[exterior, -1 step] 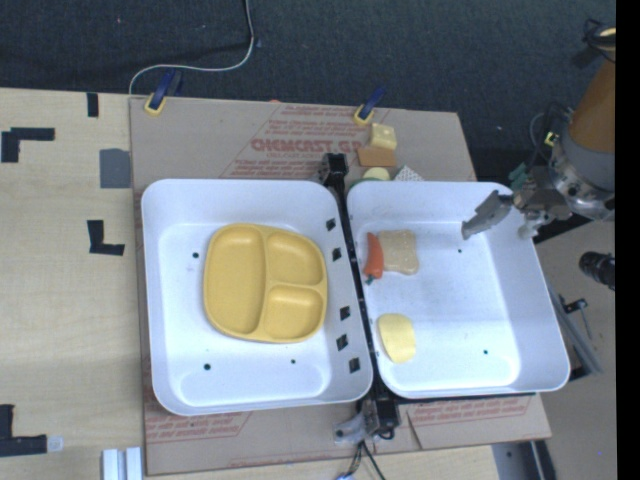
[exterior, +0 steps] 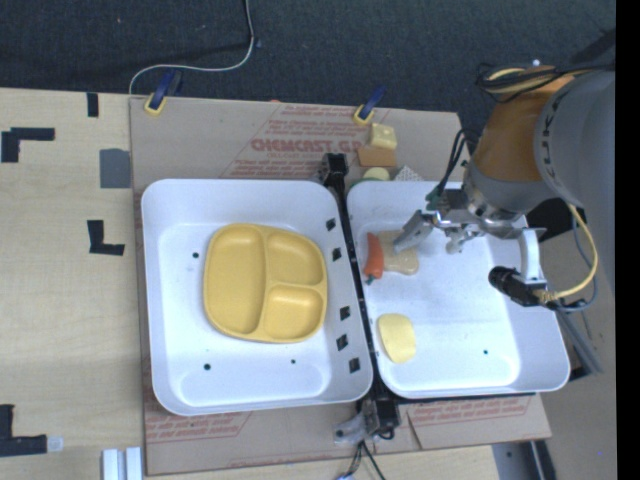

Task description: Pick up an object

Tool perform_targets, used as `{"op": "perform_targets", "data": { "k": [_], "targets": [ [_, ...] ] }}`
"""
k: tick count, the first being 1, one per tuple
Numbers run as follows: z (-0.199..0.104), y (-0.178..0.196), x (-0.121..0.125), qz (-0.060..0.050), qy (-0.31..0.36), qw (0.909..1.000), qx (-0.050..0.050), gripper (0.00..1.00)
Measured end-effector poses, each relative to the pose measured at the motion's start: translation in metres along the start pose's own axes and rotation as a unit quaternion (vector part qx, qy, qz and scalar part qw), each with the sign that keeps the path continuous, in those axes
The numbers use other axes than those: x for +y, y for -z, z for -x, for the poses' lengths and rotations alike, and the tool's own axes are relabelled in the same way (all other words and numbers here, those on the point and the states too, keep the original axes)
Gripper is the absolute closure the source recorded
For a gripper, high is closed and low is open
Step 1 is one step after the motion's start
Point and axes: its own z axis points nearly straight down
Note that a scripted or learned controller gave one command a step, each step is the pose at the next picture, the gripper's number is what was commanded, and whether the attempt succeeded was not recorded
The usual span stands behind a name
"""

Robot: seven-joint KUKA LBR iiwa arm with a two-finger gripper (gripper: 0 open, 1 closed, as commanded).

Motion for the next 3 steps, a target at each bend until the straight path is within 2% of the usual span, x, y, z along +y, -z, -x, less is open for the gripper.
{"op": "perform_targets", "data": {
  "k": [1, 2, 3],
  "targets": [
    [-0.026, -0.061, 0.020, 0.008, -0.001, 1.0000, -0.004, 0.00],
    [-0.025, -0.047, 0.022, 0.012, -0.001, 0.9999, -0.004, 1.00],
    [-0.082, 0.043, 0.024, 0.010, 0.001, 0.9999, -0.002, 1.00]
  ]
}}
